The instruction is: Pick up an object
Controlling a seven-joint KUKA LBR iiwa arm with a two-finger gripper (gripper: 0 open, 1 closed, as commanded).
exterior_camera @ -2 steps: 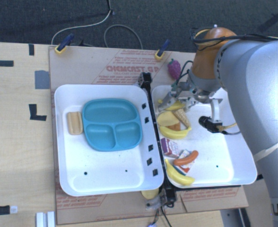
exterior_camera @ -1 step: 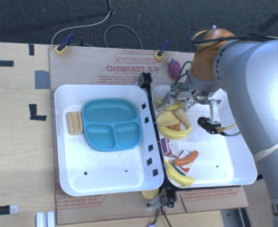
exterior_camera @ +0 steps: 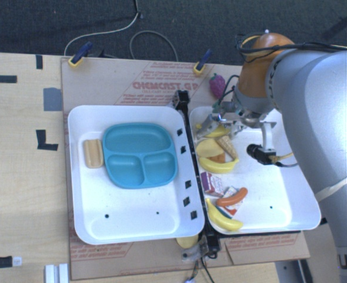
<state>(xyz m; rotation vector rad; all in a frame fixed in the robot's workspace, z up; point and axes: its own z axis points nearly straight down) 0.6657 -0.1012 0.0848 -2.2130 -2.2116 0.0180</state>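
Arm (exterior_camera: 303, 99) reaching from the right over the right bin (exterior_camera: 280, 211); left bin (exterior_camera: 85, 217) bearing a blue tray (exterior_camera: 140, 155) and a tan block (exterior_camera: 93, 153). Right bin's left side: yellow bowl (exterior_camera: 216, 158), banana (exterior_camera: 222, 217), sausage (exterior_camera: 231, 197). Gripper (exterior_camera: 221, 121) low at the bin's far left corner, just above the bowl; its state cannot be told.

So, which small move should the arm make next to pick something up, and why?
Probably a short descent toward the yellow toy in the right bin. The gripper hangs at that bin's far end, just above the pile, and nothing is visibly between its fingers. The hot dog and banana lie farther toward the near end.
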